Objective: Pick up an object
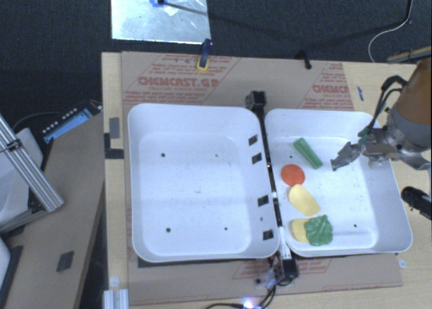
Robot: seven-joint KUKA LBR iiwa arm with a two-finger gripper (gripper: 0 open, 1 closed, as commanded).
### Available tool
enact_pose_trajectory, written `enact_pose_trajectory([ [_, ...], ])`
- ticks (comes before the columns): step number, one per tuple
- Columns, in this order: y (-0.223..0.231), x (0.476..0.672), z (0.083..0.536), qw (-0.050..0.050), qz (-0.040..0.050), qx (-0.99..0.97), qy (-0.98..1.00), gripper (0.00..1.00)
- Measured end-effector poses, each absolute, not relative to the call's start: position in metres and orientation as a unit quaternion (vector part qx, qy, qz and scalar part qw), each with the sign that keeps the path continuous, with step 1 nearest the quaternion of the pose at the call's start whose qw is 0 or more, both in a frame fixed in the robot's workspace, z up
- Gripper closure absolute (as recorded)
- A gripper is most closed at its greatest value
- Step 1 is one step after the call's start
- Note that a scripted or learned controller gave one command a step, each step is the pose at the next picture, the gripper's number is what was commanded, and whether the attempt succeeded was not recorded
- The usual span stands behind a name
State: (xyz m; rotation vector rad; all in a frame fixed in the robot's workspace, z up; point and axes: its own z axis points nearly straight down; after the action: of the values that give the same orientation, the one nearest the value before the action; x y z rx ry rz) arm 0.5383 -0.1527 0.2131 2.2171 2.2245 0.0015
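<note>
Camera view from above: two white bins are seen side by side, the left bin [196, 179] and the right bin [385, 206]. In the right bin, near its left wall, a green stick-shaped piece [307, 152], an orange round piece [293, 175], a yellow oval piece [304, 200] and a green leafy piece [318, 230] are laid in a line. The gripper [343, 156] is seen over the right bin, just right of the green stick; whether it is apart or together cannot be told

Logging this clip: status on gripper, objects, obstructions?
Gripper over right bin, holding nothing seen. Green block nearest; orange disc, yellow piece, green leafy piece along the divider. Approach unobstructed.
</note>
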Motion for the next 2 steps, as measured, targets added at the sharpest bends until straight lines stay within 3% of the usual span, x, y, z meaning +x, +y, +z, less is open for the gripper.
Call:
enact_pose_trajectory([
  [1, -0.083, 0.594, 0.079, 0.001, 0.0016, 0.703, 0.711, 0.00],
  [2, -0.088, 0.593, 0.096, 0.002, 0.0017, 0.706, 0.708, 1.00],
])
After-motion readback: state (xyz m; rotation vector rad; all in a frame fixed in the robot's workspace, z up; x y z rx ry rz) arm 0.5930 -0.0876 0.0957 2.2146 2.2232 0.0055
